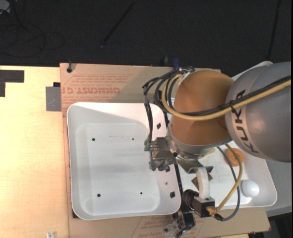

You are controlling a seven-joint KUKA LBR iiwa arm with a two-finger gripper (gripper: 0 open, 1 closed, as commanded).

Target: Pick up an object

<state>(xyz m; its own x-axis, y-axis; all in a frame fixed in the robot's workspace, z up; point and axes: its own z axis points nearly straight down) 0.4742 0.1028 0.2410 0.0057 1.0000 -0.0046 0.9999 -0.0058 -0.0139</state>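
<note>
Arm [205,113] hides the right bin [265,192], pincer state untellable, so a blind descent could miss the white ball [249,188].

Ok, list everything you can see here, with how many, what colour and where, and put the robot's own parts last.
Bins: two, white, side by side on the bench; the right one is largely covered by the arm.
Ball: one, white, right bin, near its front right corner.
Orange object: one, orange, right bin, beside the arm; shape unclear.
Cardboard sheet: one, brown with red print, under the bins.
Bench: one, light wood.
Arm: one, grey with an orange band, entering from the right.
Tool: one, dark, over the divide between the bins.
</note>
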